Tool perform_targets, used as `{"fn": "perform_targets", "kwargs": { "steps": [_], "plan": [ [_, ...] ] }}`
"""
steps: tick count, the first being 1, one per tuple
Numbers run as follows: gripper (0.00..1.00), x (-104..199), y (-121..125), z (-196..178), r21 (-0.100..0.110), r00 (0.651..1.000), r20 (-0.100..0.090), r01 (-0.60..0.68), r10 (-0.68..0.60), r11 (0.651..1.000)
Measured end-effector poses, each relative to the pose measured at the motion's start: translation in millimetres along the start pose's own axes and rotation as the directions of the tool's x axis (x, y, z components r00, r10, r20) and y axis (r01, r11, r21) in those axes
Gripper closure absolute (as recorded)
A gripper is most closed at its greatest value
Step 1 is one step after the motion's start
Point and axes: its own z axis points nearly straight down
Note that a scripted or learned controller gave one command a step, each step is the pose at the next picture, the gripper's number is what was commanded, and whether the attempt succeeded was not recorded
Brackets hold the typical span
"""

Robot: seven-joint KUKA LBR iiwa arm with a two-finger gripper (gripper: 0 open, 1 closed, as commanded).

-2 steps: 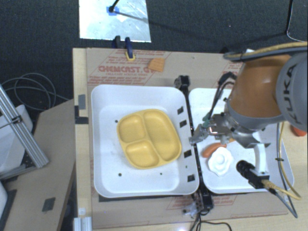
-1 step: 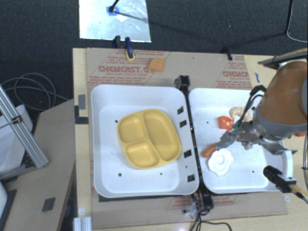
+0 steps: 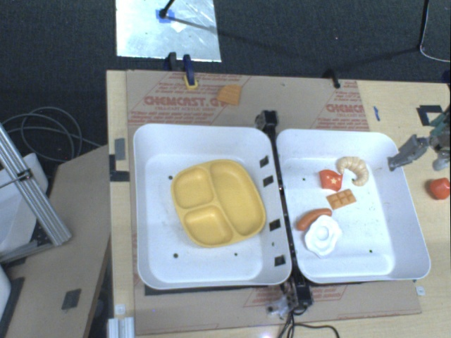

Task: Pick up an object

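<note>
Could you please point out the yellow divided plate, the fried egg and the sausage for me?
Yellow divided plate [image 3: 243, 199], camera view, on the floor of its large right compartment.
Fried egg [image 3: 322, 234], camera view, on its raised centre.
Sausage [image 3: 310, 219], camera view, on the middle of its length.

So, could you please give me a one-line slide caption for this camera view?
Yellow divided tray in the left bin; toy foods in the right bin, pincer at its right rim.
</note>
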Motion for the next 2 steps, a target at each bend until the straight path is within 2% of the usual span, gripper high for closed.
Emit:
{"fn": "perform_targets", "kwargs": {
  "steps": [1, 2],
  "plan": [
    [1.00, 4.8, -0.3, -1.5, 0.014, 1.000, -0.006, 0.010, -0.010, 1.000],
    [1.00, 78.7, -15.5, 127.6, 0.032, 1.000, -0.013, 0.015, -0.014, 0.999]
  ]
}}
